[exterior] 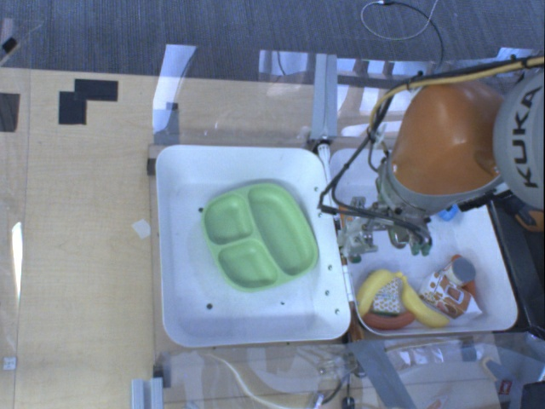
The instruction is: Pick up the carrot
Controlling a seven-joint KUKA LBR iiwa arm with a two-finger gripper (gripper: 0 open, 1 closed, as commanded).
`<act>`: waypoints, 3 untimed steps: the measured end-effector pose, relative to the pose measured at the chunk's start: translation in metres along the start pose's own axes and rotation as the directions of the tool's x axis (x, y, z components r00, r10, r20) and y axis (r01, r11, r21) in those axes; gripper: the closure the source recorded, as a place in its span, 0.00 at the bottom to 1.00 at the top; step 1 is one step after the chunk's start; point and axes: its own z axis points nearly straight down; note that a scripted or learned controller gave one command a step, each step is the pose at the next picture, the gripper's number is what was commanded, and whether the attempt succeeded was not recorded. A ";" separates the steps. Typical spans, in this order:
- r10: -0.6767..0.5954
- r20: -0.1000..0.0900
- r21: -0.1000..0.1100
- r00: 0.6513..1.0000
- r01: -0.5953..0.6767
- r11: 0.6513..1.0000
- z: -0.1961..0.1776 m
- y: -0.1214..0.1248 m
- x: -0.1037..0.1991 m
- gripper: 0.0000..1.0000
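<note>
Room around the carrot (389, 320) is small. It lies in the right bin (502, 313), at the near left corner, almost against the near wall and close to the left wall. A banana (423, 307) curves over it and touches it from above, and a small wedge-shaped thing (387, 297) sits inside this curve. Just to the right there is a printed carton (449, 291). More open floor of the bin shows between these things and my gripper (383, 237).

The long axis of the carrot runs about left to right, along the near wall. Only a short reddish-orange part shows under the banana, so I cannot tell which end is the thin one.

My gripper hangs over the left half of the right bin, near the wall between the two bins, apart from the carrot. I cannot tell if it is spread or pressed together; nothing shows in it.

In the left bin (179, 313) a green divided plate (260, 235) lies in the middle
</note>
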 end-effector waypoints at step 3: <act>-0.526 0.000 0.001 0.850 0.526 0.850 -0.046 -0.083 -0.033 1.00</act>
